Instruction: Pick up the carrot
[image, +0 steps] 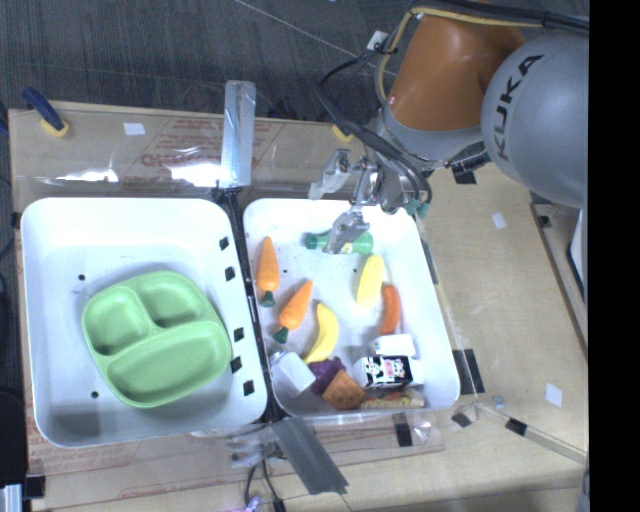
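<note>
Bench: pale wood surface (500, 300) across the frame, dark floor along the top edge.
Arm: grey with orange band (450, 70), upper right, reaching down-left over the right bin's top rim.
Left bin (50, 300): left half of frame, holds a green divided plate (155, 335).
Right bin (432, 300): centre-right, crowded with toy food.
Gripper (350, 232): at the right bin's upper middle, just over a green item (318, 240); whether spread or pressed together, cannot tell.
Carrots: three orange candidates. One (267, 268) at the bin's upper left, one (294, 305) just below it, one (390, 308) at the right beside a yellow piece (370, 278).
Banana (322, 332): centre, touching the middle carrot's lower end.
Risk: gripper low over the green item, well apart from any carrot; likely wrong grasp if closed here. Crowding near the banana invites a double pick or a slip.
</note>
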